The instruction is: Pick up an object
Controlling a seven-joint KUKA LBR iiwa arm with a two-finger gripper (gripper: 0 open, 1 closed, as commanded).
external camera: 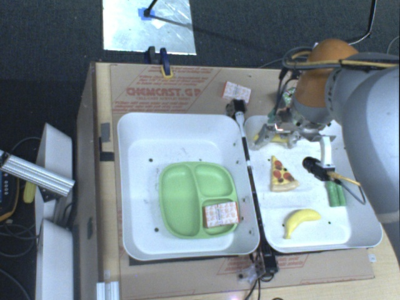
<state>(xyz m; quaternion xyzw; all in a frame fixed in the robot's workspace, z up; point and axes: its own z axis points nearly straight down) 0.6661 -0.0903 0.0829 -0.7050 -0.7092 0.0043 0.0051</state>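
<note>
Claw (279,132), grip state unclear, hovers at the right bin's (362,233) upper edge; it should descend squarely over the pizza slice (282,174).

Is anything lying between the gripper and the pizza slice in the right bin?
Nothing visible does. The gripper sits at the far end of the right bin; the pizza slice lies nearer the camera, with bare bin floor between them. The banana lies nearer still.
</note>
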